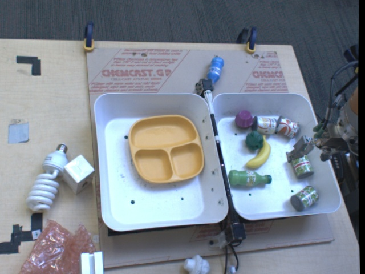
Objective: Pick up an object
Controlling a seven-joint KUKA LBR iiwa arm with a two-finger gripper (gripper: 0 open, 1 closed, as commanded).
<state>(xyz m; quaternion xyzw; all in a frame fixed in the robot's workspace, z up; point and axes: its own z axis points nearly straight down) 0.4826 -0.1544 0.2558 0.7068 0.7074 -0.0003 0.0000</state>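
Camera view: gripper [300, 149], grip state unclear, at upper end of small can [302, 168], long axis near-vertical in frame.

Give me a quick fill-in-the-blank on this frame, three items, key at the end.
1. The divided orange tray sits in the ____ bin.
2. The yellow banana lies between the dark green ball and the green ____.
3. The gripper is over the right bin, near its ____ wall.

Missing words: left; bottle; right
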